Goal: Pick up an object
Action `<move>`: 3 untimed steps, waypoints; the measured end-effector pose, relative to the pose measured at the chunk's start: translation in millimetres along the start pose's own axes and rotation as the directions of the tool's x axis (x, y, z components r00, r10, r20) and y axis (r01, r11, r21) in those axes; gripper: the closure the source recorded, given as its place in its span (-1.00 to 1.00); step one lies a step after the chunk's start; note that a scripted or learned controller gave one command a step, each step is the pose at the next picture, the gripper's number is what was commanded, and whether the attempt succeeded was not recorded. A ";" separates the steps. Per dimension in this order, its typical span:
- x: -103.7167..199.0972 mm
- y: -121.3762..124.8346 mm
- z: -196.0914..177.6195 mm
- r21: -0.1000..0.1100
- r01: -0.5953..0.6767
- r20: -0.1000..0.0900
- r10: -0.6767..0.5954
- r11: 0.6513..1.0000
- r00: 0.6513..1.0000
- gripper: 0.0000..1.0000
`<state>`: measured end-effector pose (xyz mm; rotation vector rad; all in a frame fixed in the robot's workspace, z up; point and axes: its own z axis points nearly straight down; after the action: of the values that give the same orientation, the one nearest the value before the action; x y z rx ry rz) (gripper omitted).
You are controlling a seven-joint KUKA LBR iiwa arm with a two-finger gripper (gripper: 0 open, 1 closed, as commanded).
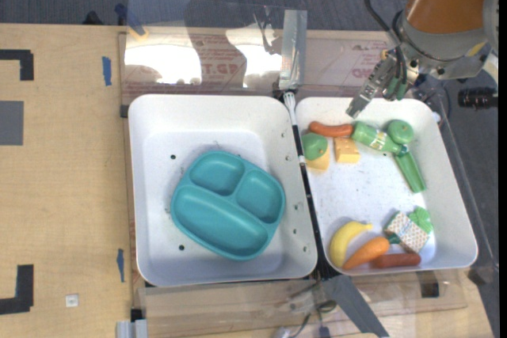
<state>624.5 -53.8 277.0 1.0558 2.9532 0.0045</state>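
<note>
Nearest the camera, at the front edge of my right bin (pixel 455 194), sits a tight cluster: yellow banana (pixel 346 240), orange carrot (pixel 367 252), red sausage (pixel 402 259) and a small checked box with green trim (pixel 410 229), all touching or overlapping.

Largest to smallest otherwise: desk (pixel 55 170); left bin (pixel 150 194) carrying a teal divided plate (pixel 228 203); right bin; then the far-end toys: green bottle (pixel 382 137), green cylinder (pixel 411 171), orange-red sausage (pixel 330 129), green-and-yellow piece (pixel 315 151) against the divider, yellow block (pixel 347 152).

My gripper (pixel 366 100) hangs over the far rim of the right bin, just above the sausage and bottle. Fingers appear close together with nothing between them, though the view is too coarse for certainty.

Risks, as I judge them:
- Descending here, one finger may land on the bin rim and stop the approach.
- Sausage, bottle and block lie close; a narrow opening may straddle two or push one aside.
- Round toys may roll out as the fingers close.
- Front cluster: overlap invites a double pick or a slip.
</note>
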 end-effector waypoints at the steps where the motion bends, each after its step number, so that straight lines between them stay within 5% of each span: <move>1: 9.0 65.0 -4.2 -0.001 0.125 0.001 -0.125 0.992 0.992 1.00; 2: 13.8 65.3 -89.6 -0.005 -0.018 0.007 0.018 1.000 1.000 1.00; 3: 15.5 72.9 -64.7 0.004 0.025 -0.003 -0.025 1.000 1.000 1.00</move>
<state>658.3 12.3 342.0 1.0203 2.9703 -0.0004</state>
